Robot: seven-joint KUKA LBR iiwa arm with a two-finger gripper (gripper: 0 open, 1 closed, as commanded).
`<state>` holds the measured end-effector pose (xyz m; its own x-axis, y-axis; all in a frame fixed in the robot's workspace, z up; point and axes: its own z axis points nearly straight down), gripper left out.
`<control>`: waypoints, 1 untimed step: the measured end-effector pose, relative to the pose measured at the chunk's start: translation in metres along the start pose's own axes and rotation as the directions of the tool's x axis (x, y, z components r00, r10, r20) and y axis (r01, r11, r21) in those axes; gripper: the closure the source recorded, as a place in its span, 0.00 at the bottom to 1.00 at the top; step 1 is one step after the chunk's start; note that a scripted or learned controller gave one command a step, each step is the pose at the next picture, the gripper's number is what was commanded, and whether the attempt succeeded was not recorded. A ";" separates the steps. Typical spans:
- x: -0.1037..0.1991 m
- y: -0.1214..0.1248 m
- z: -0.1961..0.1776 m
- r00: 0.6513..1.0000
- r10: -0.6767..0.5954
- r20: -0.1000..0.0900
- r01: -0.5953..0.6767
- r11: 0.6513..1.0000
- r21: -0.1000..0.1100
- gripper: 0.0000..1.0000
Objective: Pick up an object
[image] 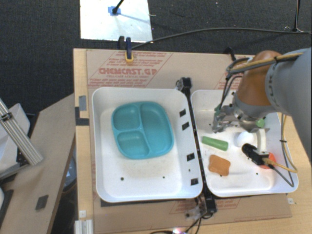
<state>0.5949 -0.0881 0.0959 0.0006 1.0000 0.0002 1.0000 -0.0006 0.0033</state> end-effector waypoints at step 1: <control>0.000 0.005 -0.044 1.000 -0.004 0.001 0.004 1.000 -0.002 1.00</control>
<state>0.5995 -0.0882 0.1397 -0.0034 1.0000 -0.0005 1.0000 0.0034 0.0054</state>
